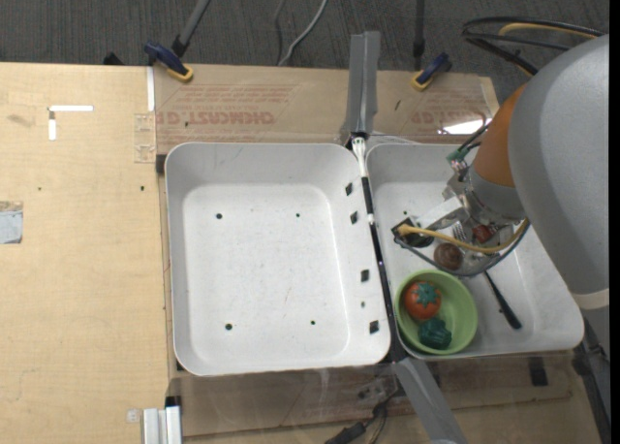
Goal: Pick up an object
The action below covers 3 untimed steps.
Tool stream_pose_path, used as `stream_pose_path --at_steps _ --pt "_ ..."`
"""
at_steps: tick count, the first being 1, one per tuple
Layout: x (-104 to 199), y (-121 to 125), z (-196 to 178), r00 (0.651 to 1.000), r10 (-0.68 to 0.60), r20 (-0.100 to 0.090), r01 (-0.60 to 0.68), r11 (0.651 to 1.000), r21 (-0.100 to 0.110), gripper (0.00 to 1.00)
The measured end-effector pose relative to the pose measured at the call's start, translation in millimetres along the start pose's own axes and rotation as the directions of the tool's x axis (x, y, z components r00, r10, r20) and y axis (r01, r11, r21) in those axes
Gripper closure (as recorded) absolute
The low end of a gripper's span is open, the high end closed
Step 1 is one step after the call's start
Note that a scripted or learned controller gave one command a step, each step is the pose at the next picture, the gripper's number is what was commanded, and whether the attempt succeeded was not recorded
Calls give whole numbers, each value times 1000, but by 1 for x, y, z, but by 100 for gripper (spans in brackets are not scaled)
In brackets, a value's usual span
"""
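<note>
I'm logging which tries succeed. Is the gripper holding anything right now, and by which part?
It cannot be told. The gripper is low in the right bin, among small items beside the green bowl, but the clutter hides any hold.

Two white bins sit side by side: the left bin [266, 258] and the right bin [542, 321]. In the right bin lies one green bowl [463, 321], holding one red-orange ball [422, 299] and one teal piece [435, 333]. Beside the bowl, perhaps one brown ball [448, 256].
</note>
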<state>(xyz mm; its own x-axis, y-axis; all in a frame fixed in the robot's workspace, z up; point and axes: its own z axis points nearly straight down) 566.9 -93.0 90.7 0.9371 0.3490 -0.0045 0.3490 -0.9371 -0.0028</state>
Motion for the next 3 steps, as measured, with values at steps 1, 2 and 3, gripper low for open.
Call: stream_pose_path --at_steps 1,2,3 --pt "-77 42 -106 988 156 -1 -156 988 -1 0" --pt "-17 50 -1 992 125 -2 -125 992 -1 0" --pt "37 142 -4 997 81 -6 -81 997 6 0"
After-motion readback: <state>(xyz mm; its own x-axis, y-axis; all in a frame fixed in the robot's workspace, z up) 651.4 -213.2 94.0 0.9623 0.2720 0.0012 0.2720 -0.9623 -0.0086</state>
